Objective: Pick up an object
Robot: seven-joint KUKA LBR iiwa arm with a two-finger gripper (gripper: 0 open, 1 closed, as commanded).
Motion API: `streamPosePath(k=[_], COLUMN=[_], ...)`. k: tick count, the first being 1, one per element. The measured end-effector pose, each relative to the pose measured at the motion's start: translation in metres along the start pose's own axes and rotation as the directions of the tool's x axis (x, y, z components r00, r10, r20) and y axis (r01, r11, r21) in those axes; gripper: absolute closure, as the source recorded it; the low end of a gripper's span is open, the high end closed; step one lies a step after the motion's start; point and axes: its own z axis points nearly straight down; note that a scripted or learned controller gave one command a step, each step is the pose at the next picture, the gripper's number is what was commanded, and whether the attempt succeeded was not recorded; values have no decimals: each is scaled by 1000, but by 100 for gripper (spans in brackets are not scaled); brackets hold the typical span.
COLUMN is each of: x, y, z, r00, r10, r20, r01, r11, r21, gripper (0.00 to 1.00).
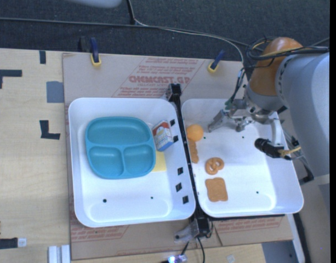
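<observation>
Over the right bin, the tool hangs open and empty; it should descend squarely above the orange ball before closing.

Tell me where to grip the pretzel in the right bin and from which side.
Take the pretzel from straight above, pinching across its outer rim. It seems to lie flat on the right bin, so the sides offer little. Bare floor lies to its right; the flat brown cracker sits close below, so spread the fingers left-right.

arm cut off @ right edge | yellow item mostly under blue plate
</observation>
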Motion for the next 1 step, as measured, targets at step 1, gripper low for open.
streamPosePath(k=[1], x=[0], y=[1], z=[-14], r00=[1000], r10=[-2], r20=[2], r01=[2], r11=[1000], r21=[-3], gripper=[100])
